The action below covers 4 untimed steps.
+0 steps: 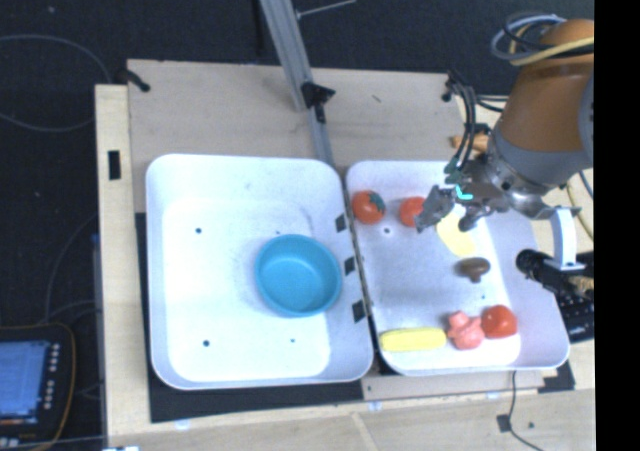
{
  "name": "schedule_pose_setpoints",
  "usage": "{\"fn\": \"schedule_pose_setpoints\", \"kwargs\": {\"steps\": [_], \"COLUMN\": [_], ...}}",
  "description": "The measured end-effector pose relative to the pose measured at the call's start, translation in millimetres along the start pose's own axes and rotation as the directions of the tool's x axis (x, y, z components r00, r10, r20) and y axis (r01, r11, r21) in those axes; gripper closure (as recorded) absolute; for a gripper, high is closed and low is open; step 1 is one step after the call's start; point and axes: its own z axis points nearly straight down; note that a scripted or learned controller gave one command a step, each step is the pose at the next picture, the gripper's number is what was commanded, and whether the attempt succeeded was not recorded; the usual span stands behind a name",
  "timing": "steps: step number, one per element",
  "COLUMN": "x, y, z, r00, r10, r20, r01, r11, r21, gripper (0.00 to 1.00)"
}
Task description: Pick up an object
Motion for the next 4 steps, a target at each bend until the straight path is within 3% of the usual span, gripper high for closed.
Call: {"fn": "schedule_pose_setpoints", "kwargs": {"steps": [1,4], "x": [0,3], "y": [1,-13], "z": [-3,150], "r00": [1.0,1.0], "r10": [0.0,0.011], "r20": [0.0,0.003], "r01": [0.0,-0.011], "r11": [1.0,1.0], "r21": [-0.006,0.002], "gripper": [0.0,0.0]}}
